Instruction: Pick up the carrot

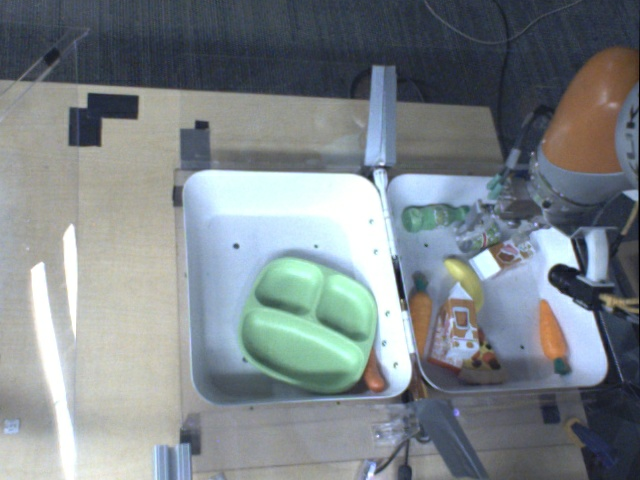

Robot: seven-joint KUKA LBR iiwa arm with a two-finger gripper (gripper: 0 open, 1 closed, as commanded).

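**Op 1:** Nearest my camera is the metal clamp bracket [425, 430] at the front edge of the bench [120, 298], between the two bins. What do you have on the arm?

**Op 2:** I see the arm [590, 118] coming in from the right, its grey body and orange band high over the right bin's [590, 368] far corner. The wrist bends down and leftward, and the gripper [488, 230] hangs low over the back of that bin, by a green bottle [433, 216] lying on its side. I cannot tell how its fingers are set; they blur into shiny metal and clutter.

**Op 1:** And the carrot?

**Op 2:** I count two tapered orange ones in the right bin. One carrot [421, 316] lies along the left wall, green top pointing away from us, just beside a glossy orange snack pouch [461, 340]. A second carrot [551, 334] lies near the right wall, green end toward us. Both are apart from the gripper.

**Op 1:** Anything else?

**Op 2:** A curved yellow banana [464, 276] sits above the pouch. In the left bin [230, 208], a smooth green plastic divided tray [308, 324] lies upside down, with a small orange piece [373, 378] at its front right edge that I cannot identify.
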